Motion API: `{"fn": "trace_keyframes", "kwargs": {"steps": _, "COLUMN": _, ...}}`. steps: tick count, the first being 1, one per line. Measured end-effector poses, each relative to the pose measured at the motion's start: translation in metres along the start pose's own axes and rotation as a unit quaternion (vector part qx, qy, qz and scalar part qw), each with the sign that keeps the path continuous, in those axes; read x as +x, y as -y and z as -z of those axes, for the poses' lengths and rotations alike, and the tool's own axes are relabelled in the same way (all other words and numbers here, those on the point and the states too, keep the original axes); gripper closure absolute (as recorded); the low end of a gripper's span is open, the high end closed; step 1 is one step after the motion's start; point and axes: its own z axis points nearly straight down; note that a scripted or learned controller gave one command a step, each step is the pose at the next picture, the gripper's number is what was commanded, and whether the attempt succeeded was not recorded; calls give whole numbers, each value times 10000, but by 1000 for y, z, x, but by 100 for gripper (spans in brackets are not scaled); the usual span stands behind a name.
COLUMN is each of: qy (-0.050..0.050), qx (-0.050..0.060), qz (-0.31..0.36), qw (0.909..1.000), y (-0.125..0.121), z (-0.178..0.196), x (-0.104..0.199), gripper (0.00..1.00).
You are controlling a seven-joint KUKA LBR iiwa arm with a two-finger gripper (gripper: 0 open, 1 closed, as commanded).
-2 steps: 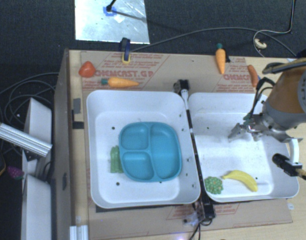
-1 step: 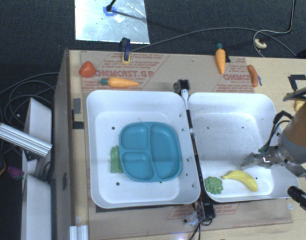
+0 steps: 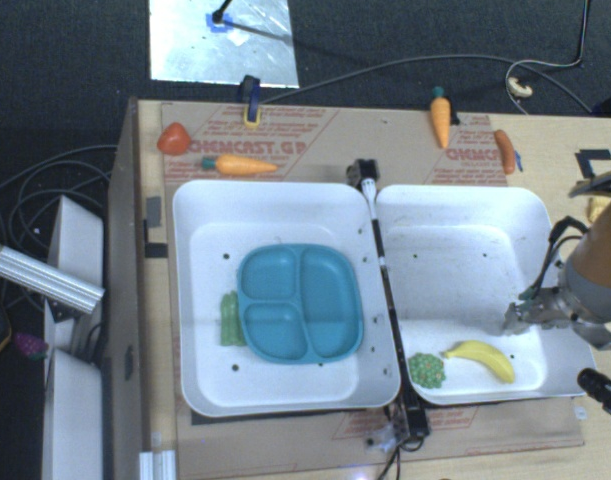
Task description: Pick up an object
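Note:
A yellow banana [image 3: 481,359] lies near the front of the right bin [image 3: 455,228]. A green bumpy lump [image 3: 426,370] sits just left of it, in the bin's front left corner. My gripper [image 3: 522,317] hangs low at the bin's right side, a little above and to the right of the banana, apart from it. Nothing shows in its grasp. The grey arm [image 3: 595,273] comes in from the right edge.
The left bin [image 3: 210,218] holds a blue divided plate [image 3: 300,302] with a green item [image 3: 230,318] at its left side. On the board behind the bins lie a tomato [image 3: 173,139], two carrots [image 3: 241,166] [image 3: 441,119] and an orange piece [image 3: 505,151].

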Motion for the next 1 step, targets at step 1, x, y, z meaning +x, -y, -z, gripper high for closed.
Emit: {"fn": "trace_keyframes", "kwargs": {"steps": 1, "qy": 4, "qx": -6, "qz": 10, "qw": 10000, "y": -51, "z": 111, "x": 52, "gripper": 100}}
